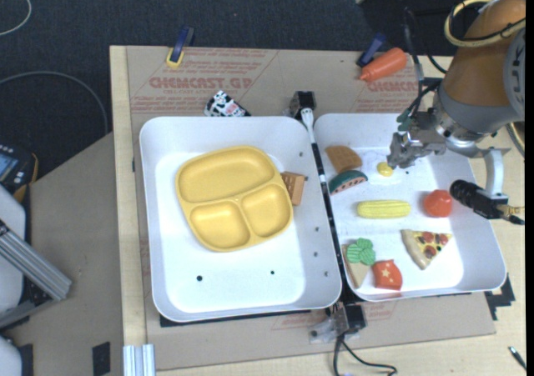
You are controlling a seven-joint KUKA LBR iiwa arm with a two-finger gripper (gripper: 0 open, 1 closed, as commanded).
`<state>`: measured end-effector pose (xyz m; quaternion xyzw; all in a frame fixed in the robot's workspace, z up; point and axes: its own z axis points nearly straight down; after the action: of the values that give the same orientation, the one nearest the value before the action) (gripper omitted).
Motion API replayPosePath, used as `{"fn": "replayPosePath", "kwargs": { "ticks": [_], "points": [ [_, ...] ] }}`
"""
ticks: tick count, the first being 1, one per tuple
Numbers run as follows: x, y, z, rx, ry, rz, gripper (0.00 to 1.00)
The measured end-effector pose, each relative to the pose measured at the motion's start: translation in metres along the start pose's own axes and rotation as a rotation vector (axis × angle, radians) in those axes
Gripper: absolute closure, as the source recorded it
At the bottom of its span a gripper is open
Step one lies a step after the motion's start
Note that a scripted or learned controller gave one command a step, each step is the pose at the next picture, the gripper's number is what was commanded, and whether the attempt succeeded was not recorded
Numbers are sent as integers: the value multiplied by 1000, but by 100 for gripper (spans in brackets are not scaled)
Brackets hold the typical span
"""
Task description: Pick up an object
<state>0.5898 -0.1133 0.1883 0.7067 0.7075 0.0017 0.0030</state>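
Two shallow white bins side by side on a tan worktop (125, 199): left bin (167, 274) and right bin (476, 270), touching along a dark seam.

In the left bin, one yellow divided plate (234, 197) with three compartments, lying far of centre. One small brown wedge (293, 187) just beside the plate's right edge, close to the seam.

In the right bin, eight small toy foods counted:
- one brown bread-like piece (342, 156) at the far left
- one watermelon slice (347, 180) just near of it
- one small yellow round piece (385, 169) under the claw's tip
- one yellow corn cob (384, 209) lying crosswise in the middle
- one red tomato (437, 203) to the right of the corn
- one pizza slice (426, 247) near of the tomato
- one green leafy piece (360, 253) at the near left
- one red strawberry-like piece (387, 273) touching the green piece's right side

Grey arm with orange band (484, 66) reaching in from the right, claw (400, 156) low over the far part of the right bin, just above the small yellow round piece. Whether spread or pressed together: cannot tell, nothing seen pinched.

Outside the bins, on the far worktop: one black-and-white patterned object (224, 104), one orange carrot-like toy (382, 65), one clamp with a yellow tip (178, 47)
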Motion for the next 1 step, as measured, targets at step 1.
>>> {"fn": "replayPosePath", "kwargs": {
  "ticks": [1],
  "points": [
    [0,2,-39,0,0,-1,100]
  ]
}}
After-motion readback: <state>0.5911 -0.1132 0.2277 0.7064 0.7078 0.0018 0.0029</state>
